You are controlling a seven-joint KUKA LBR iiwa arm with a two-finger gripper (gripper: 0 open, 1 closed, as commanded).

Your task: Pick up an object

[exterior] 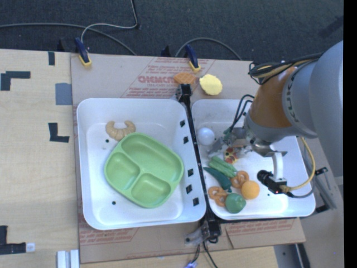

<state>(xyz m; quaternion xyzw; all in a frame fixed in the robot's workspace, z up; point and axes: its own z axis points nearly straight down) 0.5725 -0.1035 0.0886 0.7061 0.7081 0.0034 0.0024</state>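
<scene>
Hovering low in the right bin (pixel 295 149), tool (pixel 233 144) (grip state impossible to tell) above toy food; green pepper (pixel 222 168) likely light, slick, best pinched mid-body.

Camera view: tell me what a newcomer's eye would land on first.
The green divided plate in the left bin stands out, with a tan croissant-shaped toy just behind it. In the right bin, toy food clusters near the divider: an orange ball, pretzels and green vegetables. The grey and orange arm leans over that bin, and a yellow toy lies on the cardboard behind.
</scene>
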